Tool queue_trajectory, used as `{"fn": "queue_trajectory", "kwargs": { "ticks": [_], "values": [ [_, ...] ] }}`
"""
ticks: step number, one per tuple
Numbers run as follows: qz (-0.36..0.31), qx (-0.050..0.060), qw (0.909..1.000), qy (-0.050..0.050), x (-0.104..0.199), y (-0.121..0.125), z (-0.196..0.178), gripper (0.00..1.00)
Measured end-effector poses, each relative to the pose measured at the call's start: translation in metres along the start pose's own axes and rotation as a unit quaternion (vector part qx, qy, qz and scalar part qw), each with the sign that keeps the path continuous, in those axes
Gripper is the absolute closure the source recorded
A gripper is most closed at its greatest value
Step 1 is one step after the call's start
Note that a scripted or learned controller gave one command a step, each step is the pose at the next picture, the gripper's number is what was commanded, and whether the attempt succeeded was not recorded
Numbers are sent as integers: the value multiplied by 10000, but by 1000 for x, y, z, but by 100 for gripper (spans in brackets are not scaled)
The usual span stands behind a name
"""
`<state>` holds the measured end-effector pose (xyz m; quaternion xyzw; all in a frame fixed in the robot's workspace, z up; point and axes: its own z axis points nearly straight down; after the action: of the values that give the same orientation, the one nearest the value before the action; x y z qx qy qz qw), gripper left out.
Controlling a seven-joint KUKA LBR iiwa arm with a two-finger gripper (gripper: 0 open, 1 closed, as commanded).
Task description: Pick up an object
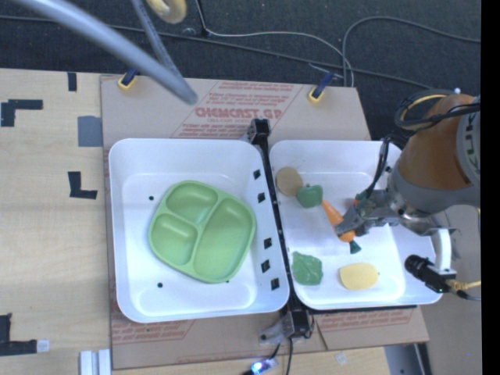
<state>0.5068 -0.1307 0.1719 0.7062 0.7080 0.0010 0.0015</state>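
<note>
The right bin (pixel 391 156) holds several small items: a tan round piece (pixel 289 180), a green block (pixel 310 196), an orange carrot-shaped piece (pixel 334 216), a green leafy lump (pixel 307 269) and a yellow oval (pixel 358 276). My gripper (pixel 354 229) reaches in from the right and hangs low over the middle of this bin, right at the lower end of the orange piece. A small teal bit (pixel 355 247) shows just below the gripper tip.
The left bin (pixel 125 209) holds a green divided plate (pixel 203 230). A black divider (pixel 269 209) runs between the bins. A grey pole (pixel 101 33) crosses the upper left. Cables lie behind the bins, and a black fitting (pixel 426 272) sits at the right bin's rim.
</note>
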Motion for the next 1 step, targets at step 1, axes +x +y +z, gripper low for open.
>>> {"fn": "queue_trajectory", "kwargs": {
  "ticks": [1],
  "values": [
    [0, -7, 10000, -3, 4, 9, -60, 100]
  ]
}}
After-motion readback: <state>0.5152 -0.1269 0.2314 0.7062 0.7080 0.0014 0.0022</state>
